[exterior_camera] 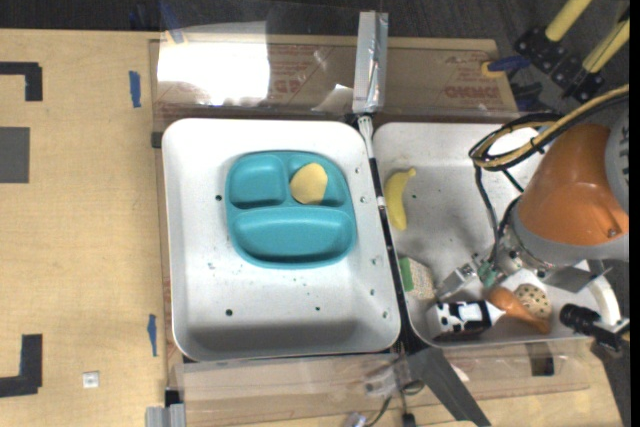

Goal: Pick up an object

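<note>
The right bin (440, 165) holds a yellow banana (398, 195) near its left wall and a green item (407, 275) below it. At the front lie a black-and-white toy (460, 316) and an orange piece (512, 303) beside a tan dotted piece (534, 296). My arm's orange band (572, 195) hangs over the right side of this bin. The gripper (480, 277) is low in the bin, just above the black-and-white toy and the orange piece. The wrist hides most of it.
The left bin (190, 245) carries a teal divided plate (290, 235) with a round yellow object (308, 182) in its upper right compartment. A metal divider (369, 60) stands behind the bins. Black and yellow cables (500, 150) loop over the right bin.
</note>
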Available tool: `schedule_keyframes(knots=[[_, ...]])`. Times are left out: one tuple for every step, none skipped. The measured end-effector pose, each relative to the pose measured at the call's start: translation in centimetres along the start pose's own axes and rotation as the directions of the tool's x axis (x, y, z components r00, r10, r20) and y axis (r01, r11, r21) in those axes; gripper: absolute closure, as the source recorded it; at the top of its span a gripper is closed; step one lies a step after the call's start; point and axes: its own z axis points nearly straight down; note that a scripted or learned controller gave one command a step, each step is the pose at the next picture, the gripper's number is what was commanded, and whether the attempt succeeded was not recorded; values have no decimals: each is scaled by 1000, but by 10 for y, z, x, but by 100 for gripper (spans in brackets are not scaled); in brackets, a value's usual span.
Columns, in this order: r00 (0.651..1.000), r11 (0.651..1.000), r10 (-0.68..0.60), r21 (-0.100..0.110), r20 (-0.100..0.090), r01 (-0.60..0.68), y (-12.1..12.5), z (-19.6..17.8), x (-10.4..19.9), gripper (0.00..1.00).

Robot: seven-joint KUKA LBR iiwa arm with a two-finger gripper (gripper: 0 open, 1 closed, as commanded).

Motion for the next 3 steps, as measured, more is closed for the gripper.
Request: schedule_keyframes(knots=[[1000,1000,2,-6,4,-2,2,-11,-1,100],[994,994,108,-1,4,-108,4,-3,9,100],[994,994,112,-3,13,-112,3,-1,6,0]])
